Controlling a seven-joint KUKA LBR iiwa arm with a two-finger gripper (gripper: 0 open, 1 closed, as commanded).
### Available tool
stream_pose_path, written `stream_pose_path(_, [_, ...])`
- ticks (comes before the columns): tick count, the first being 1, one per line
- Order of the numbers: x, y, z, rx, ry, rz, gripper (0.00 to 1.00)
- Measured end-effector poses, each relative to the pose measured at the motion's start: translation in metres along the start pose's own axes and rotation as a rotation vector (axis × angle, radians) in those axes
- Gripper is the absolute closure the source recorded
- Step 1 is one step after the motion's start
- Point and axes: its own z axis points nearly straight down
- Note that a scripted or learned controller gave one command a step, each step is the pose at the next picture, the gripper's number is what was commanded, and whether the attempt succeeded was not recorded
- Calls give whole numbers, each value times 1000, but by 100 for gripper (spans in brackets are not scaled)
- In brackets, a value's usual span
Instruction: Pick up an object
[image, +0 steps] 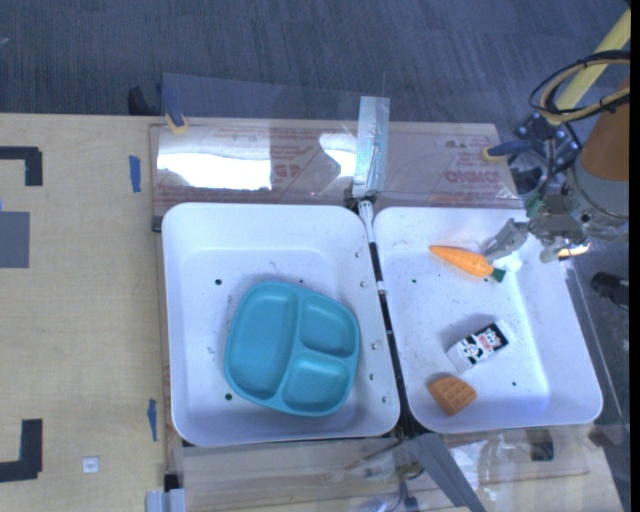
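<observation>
Below, two white bins (180, 300), seemingly carpeted floor (300, 40)

I count two white bins (190, 235), one blue divided plate (291, 347) in the bin farther from my jaws, and, in the bin beneath them, one carrot (461, 260), one black-and-white carton (478, 344) and one waffle-like biscuit (452, 392).

Divided plate (292, 348) in left bin (190, 240); carrot (462, 260), carton (478, 345), cracker (452, 393) in right bin (560, 330).
</observation>
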Motion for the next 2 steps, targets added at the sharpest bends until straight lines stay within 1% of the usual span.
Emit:
stream_pose_path(1, [-13,33,95,-8,-4,-164,0])
stream_pose_path(2, [17,54,104,30,-6,-196,0])
